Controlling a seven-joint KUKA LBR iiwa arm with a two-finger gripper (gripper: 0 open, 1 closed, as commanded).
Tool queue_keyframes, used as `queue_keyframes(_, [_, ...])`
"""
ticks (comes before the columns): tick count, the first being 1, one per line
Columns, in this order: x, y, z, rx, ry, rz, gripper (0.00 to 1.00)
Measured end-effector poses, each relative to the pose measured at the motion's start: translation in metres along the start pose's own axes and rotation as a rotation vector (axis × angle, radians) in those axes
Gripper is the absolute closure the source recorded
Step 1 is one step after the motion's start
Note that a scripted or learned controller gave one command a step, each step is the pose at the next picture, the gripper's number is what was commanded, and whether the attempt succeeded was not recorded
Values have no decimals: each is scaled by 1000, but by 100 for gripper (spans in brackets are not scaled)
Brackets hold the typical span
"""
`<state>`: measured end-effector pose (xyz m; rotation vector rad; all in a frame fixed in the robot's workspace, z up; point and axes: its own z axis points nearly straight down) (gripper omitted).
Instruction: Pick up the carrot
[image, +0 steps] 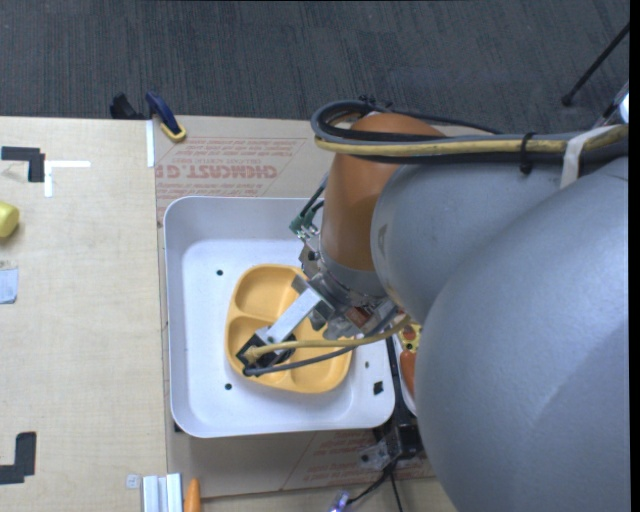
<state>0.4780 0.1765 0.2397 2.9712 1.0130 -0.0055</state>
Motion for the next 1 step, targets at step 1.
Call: queue_keyframes(1, [0,1,-8,-1,-6,-5,100])
